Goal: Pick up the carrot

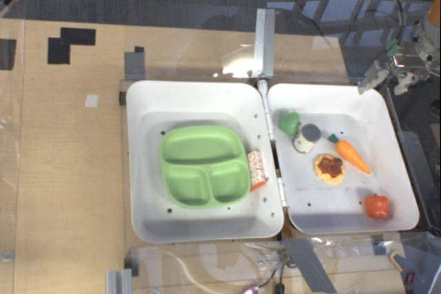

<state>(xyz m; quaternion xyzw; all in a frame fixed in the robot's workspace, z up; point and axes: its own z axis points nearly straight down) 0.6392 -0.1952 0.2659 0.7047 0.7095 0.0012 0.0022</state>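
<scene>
While the gripper [386, 72] is positioned beyond the right bin's [393, 141] far corner, finger state cannot be determined; the carrot [351, 155] is located inside, untouched.

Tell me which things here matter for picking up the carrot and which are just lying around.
Part of the job:
carrot, in the right bin
end effector, above that bin's far right corner

Just lying about:
green tray in the left bin
small packet
green vegetable
small jar
mini pizza
red tomato
</scene>
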